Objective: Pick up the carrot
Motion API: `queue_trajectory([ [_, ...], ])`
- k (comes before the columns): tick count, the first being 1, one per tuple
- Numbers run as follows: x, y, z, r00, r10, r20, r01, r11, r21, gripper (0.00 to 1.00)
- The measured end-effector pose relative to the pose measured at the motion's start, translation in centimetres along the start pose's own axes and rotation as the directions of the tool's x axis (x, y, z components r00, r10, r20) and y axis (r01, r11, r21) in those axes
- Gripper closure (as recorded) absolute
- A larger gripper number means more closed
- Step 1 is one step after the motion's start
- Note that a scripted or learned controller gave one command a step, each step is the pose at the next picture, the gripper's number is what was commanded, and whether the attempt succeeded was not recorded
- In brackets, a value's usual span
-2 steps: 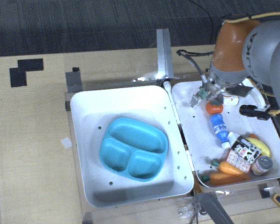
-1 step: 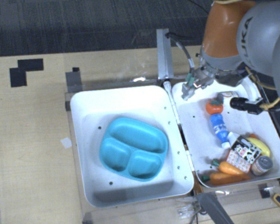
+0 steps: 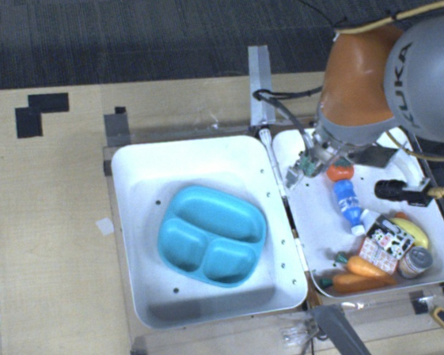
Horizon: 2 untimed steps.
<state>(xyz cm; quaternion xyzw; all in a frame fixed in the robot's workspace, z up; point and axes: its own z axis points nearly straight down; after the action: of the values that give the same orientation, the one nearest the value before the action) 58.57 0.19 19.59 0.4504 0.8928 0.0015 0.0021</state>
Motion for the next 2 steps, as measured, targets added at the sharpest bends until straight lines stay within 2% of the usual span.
queue_trajectory([
  [1, -4.5, 1.6, -3.5, 0.991, 0.131, 0.002, -0.131, 0.991, -0.002, 1.00],
  [2, -2.5, 3.1, 1.0, 1.000, -0.025, 0.001, 0.025, 1.000, -0.001, 1.00],
])
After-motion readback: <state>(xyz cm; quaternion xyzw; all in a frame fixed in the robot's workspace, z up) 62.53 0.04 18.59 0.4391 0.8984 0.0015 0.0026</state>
